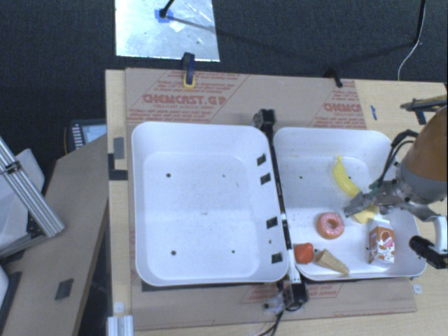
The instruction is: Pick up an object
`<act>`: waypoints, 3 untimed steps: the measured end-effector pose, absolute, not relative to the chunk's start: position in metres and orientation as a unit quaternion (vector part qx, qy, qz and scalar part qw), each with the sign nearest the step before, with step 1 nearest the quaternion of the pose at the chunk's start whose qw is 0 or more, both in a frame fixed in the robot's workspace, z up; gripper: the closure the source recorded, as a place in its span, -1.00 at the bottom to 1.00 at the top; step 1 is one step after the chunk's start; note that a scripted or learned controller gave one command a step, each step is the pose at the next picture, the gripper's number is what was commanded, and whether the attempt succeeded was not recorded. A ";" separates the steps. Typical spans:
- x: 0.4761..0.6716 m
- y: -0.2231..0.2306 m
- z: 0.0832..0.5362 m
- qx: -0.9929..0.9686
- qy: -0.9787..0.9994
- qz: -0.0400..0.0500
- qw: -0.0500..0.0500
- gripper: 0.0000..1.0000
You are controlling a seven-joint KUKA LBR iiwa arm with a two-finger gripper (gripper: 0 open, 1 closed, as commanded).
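Note:
My gripper (361,206) reaches in from the right and hangs low over the right bin (308,145). Its tip is right at a small yellow object (365,217), which it partly hides; I cannot tell whether it touches it. A yellow banana (343,176) lies just behind the gripper. A pink frosted donut (330,225) sits to its left. A small red-and-white carton (381,245) stands in front of it. Along the bin's front wall lie a red piece (303,253) and an ice-cream cone toy (330,261).
The left bin (203,201) adjoins the right one across a black clipped divider (274,187). Both stand on a cardboard sheet (231,96) on the bench. The grey and orange arm (427,163) covers the right bin's right wall.

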State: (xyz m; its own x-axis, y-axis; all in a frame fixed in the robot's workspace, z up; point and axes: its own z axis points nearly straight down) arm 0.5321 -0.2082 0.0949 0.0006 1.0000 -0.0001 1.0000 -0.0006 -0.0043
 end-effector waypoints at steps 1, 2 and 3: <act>0.534 -0.207 0.111 -0.707 -0.707 -0.001 -0.002 1.00; 0.534 -0.207 0.111 -0.707 -0.707 -0.001 -0.002 -1.00; 0.585 -0.206 0.084 -0.705 -0.709 -0.001 -0.002 -1.00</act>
State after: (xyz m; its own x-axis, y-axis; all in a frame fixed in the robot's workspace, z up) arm 0.5853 -0.2056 0.0838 -0.0063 1.0000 -0.0013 1.0000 0.0063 0.0042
